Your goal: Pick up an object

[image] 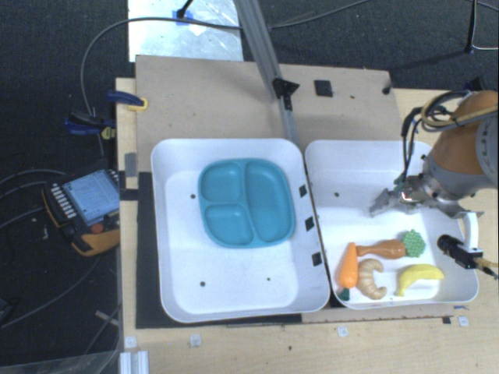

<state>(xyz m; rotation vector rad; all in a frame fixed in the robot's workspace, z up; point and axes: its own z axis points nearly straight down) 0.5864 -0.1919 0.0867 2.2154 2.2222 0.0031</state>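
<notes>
Nothing lifted yet. Tool low in right bin, mid-right of frame; finger state impossible to tell. Carrot, croissant, banana, drumstick lying lower right, ungrasped.

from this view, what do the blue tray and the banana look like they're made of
Blue tray: likely moulded plastic, one even blue, smooth rounded dividers, soft sheen. Banana: probably a plastic or rubber toy, flat uniform yellow with no marks; too small to tell hard from soft.
</notes>
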